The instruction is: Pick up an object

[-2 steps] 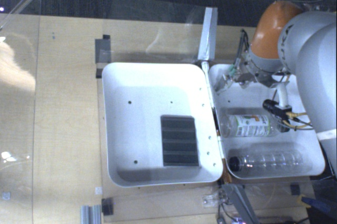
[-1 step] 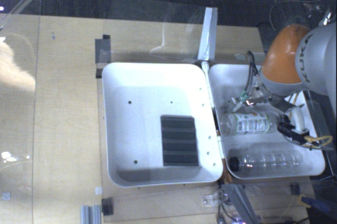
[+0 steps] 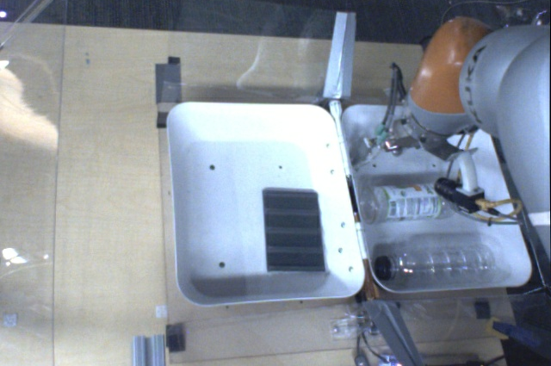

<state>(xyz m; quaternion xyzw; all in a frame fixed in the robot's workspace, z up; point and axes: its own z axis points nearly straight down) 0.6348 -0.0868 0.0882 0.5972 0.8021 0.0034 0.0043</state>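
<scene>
Here, the labelled bottle (image 3: 406,203) lies on its side across the middle of the right bin (image 3: 360,125), its long axis running from the bin's left wall toward its right wall. Nothing grips it. Just in front of it, along the bin's front edge, a clear bottle (image 3: 443,263) also lies on its side, parallel to the first and apart from it, with its dark cap toward the front left corner.

The jaws hang over the back left corner of this bin, behind the labelled bottle and not touching it. The wrist hides them too much to tell whether they stand wide or narrow, and no object shows between them. The arm (image 3: 512,89) comes in over the bin's back right corner, its orange band (image 3: 443,67) above the back edge.

The left bin (image 3: 232,158) sits beside the right one, their walls close together. A ribbed block (image 3: 293,228), dark and rectangular, lies flat on its floor toward the front right corner, well apart from both bottles.

Both bins rest on the pale wooden counter (image 3: 103,209), toward its right edge
</scene>
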